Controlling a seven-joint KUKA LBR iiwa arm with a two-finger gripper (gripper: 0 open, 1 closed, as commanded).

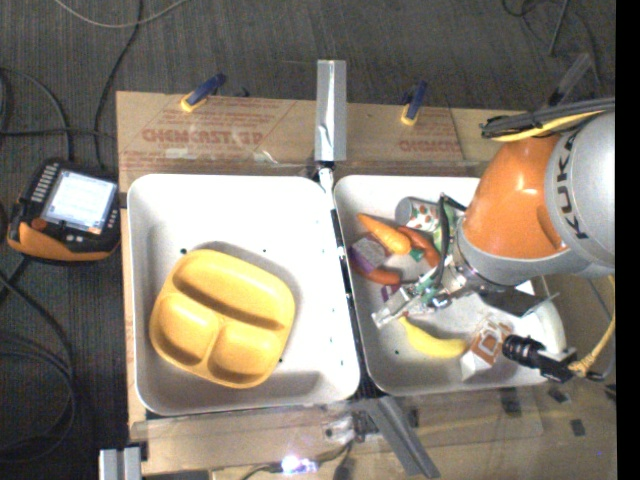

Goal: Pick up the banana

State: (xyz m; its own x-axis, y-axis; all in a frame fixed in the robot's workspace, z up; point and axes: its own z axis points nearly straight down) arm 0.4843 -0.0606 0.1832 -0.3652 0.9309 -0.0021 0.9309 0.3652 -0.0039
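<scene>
Banana (437, 342) lies in the right bin (385, 368), near its front wall, partly under the arm. Gripper (400, 310) sits just above and left of the banana; cannot tell how wide it stands or whether it touches the fruit. Carrot (388, 235) and a purple item (368, 256) lie further back. Left bin (150, 208) contains a yellow divided tray (224, 315).
</scene>
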